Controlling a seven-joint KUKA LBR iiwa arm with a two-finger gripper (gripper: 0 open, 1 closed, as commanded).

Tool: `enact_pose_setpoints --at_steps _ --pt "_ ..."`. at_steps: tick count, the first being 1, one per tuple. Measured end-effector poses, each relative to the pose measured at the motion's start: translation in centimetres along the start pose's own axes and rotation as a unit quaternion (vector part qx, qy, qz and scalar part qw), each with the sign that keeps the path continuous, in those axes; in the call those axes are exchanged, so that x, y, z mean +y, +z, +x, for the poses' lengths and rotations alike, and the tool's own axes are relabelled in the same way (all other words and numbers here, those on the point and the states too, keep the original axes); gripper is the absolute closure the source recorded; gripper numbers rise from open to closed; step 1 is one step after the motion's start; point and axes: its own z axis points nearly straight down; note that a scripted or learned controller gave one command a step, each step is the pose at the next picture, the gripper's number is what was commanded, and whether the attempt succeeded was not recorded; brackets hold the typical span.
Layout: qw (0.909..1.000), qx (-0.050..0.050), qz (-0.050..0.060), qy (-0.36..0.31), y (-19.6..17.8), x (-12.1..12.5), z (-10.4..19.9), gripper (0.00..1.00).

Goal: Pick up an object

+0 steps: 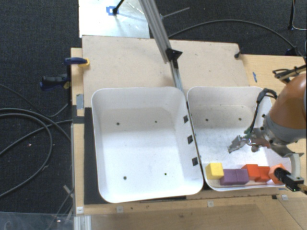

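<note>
1. Reaching in from the right, the arm [288,111] hangs its jaws [236,145] over the right bin [218,97], low above the bin floor; whether they are apart or together cannot be told, since they show as a small grey shape.

2. Nothing can be seen between the jaws, so no pick can be claimed at this moment.

3. Candidate objects sit in a row along the near wall of the right bin, just below the jaws: a yellow block [215,170] nearest and slightly left of them, a purple block [234,177] touching or just beside it, then an orange block [256,172] further right, under the wrist.

4. That row hugs the bin's front edge, likely because loose pieces slide against the wall; this leaves little room on the wall side for one finger to descend.

5. The jaws stand apart from all three blocks, over bare floor, so the step in hand looks like an approach or search, not a lift.

6. The left bin [144,143] lies well to the left of the jaws, past the dividing rims, and plays no visible part now.

7. Judged from this, the next move calls for a shift toward the near wall before closing; the yellow block seems the easiest reach, though crowding could spoil the grip.
</note>
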Motion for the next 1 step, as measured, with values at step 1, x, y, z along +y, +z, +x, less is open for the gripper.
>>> enact_pose_setpoints --at_steps 1 --pt "1.0000 0.000 -0.004 -0.004 3.47 4.17 1.22 0.00"
